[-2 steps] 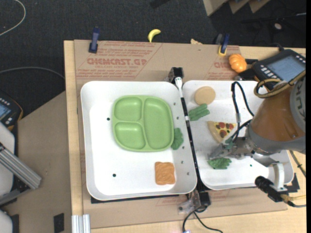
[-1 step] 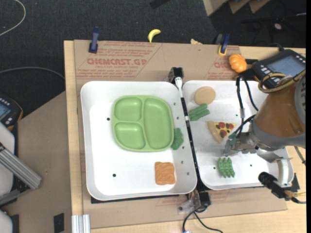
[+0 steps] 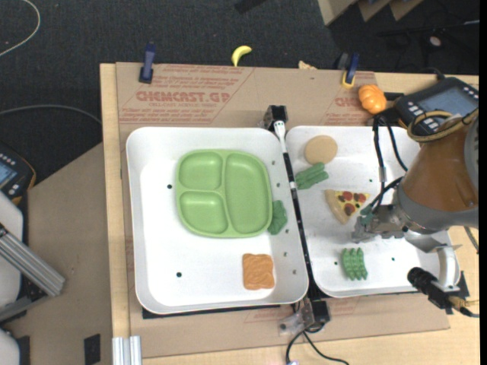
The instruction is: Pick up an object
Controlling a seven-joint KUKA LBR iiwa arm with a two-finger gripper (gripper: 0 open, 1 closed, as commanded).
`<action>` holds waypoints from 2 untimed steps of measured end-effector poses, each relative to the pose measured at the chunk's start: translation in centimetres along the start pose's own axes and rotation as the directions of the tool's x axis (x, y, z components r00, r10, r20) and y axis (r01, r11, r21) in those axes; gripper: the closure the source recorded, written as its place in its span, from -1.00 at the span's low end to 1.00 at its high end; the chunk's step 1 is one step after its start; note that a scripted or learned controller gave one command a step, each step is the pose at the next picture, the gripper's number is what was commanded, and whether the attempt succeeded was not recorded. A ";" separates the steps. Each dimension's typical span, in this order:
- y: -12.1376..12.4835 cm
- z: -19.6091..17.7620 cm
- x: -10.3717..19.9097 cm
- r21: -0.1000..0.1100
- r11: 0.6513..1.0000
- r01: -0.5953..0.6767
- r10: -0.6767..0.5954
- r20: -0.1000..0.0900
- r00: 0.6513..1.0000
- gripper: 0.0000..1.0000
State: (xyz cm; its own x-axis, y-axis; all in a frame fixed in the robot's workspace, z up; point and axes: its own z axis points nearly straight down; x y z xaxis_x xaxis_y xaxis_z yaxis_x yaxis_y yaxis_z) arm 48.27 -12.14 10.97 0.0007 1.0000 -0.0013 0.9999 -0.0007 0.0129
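Right now the hand (image 3: 364,230) hovers in the right bin (image 3: 396,284); grip state unreadable. Pizza slice (image 3: 346,203) lies just at its 11 o'clock. Likely light, stiff, flat; pinch across the crust edges.

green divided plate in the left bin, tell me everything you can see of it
The green divided plate is pale green, looks like smooth plastic, and has a rounded-rectangle outline. Raised ridges split it into three compartments: two smaller ones on the left side of the view, one above the other, and one long one on the right. All three hold nothing. It lies flat, right side up, on the floor of the left bin, toward its upper middle. A dark green toy piece sits against its lower right edge.
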 end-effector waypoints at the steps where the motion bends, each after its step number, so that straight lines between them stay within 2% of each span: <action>1: 0.0 -1.0 0.0 -0.002 1.000 0.000 0.000 0.001 1.000 1.00; 2: -0.2 -7.9 8.6 0.007 1.000 0.009 -0.009 -0.003 1.000 1.00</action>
State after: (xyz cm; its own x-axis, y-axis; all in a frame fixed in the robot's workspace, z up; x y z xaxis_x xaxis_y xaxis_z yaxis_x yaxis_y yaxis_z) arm 48.02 -3.52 18.83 -0.0087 1.0000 0.0016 0.9999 0.0087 0.0060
